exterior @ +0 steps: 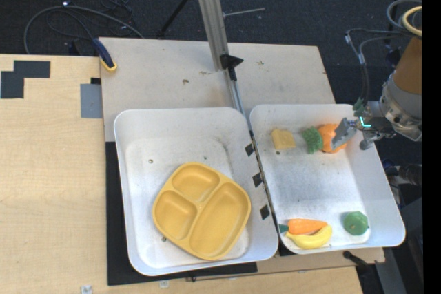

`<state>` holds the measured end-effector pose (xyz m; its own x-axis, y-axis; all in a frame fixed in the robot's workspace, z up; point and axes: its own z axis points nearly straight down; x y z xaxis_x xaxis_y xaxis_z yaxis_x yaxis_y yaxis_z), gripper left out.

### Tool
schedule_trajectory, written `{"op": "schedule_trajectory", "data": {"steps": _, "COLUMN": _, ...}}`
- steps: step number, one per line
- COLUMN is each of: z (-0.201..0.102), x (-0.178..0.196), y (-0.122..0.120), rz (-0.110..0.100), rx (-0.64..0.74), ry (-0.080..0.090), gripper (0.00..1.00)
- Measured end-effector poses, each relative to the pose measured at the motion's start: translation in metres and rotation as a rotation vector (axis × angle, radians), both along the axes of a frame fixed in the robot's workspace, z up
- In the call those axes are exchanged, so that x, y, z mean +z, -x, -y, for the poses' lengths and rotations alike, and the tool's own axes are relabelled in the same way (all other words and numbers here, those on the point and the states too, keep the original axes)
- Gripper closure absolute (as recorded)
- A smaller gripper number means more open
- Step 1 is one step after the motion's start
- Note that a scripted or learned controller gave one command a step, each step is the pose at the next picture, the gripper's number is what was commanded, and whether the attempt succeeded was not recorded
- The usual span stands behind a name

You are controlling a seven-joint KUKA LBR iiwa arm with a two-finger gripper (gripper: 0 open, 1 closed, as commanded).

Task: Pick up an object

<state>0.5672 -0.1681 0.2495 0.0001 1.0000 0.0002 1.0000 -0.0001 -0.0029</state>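
One fixed camera above the bench, looking down at a slant from a moderate distance, takes in both white bins (258,122) and the dark floor beyond.

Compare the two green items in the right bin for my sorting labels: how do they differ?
The broccoli sits near the bin's far edge, pressed against an orange item; the green ball sits alone in the near right corner. The broccoli looks bumpy and darker; the ball is smooth, round and brighter. The gripper is close beside the broccoli, far from the ball. Both are small and green.
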Motion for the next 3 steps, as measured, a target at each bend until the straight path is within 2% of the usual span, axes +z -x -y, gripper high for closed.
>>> {"op": "schedule_trajectory", "data": {"steps": 1, "z": 0.000, "x": 0.001, "y": 0.000, "rz": 0.002, "rx": 0.000, "ry": 0.000, "gripper": 0.00}}
{"op": "schedule_trajectory", "data": {"steps": 2, "z": -0.003, "x": -0.060, "y": 0.008, "rz": -0.005, "rx": 0.000, "ry": -0.002, "gripper": 0.00}}
{"op": "schedule_trajectory", "data": {"steps": 3, "z": 0.000, "x": -0.105, "y": 0.013, "rz": -0.005, "rx": -0.001, "ry": -0.002, "gripper": 0.00}}
